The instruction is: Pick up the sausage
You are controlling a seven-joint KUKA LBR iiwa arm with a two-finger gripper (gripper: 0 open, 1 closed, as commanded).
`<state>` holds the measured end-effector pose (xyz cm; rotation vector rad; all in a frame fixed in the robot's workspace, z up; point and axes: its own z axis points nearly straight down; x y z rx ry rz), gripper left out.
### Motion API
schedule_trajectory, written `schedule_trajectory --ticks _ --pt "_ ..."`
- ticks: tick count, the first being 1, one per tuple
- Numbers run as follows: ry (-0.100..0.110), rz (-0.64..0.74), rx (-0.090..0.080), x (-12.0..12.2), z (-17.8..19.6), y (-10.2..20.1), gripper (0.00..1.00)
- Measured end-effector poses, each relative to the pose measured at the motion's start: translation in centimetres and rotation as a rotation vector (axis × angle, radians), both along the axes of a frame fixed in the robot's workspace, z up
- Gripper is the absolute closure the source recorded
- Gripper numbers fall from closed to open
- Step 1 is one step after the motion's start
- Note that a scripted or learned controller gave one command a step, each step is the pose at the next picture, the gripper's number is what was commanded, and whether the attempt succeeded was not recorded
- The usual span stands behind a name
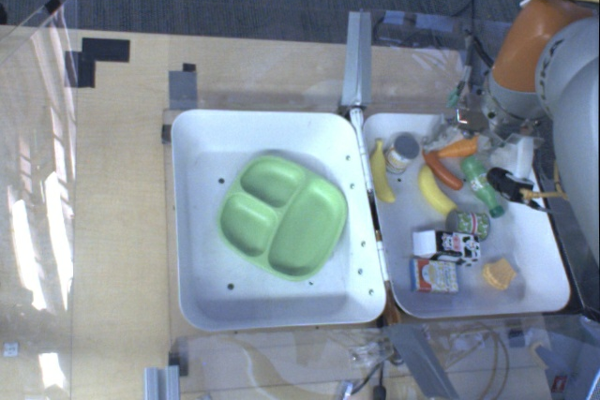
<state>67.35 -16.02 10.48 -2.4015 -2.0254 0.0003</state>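
Note:
The sausage (442,170) is a short red-orange link lying slantwise in the upper middle of the right bin (553,290). An orange carrot (457,147) lies just above it and a yellow banana (432,190) just below it. My gripper (489,128) hangs over the bin's upper right part, up and to the right of the sausage and close to the carrot's right end. Nothing shows held in it. The grey arm with its orange band (523,42) covers the bin's far right corner.
The right bin also holds a second banana (380,171) by the left wall, a small grey jar (405,147), a green bottle (482,186), a can (469,223), two cartons (446,244) and a yellow-orange piece (500,274). A green divided plate (283,215) sits in the left bin (202,295).

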Motion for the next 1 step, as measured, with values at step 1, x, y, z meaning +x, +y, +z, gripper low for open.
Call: schedule_trajectory --ticks 1 --pt "0.000 -0.009 0.000 0.04 -0.02 0.00 0.00"
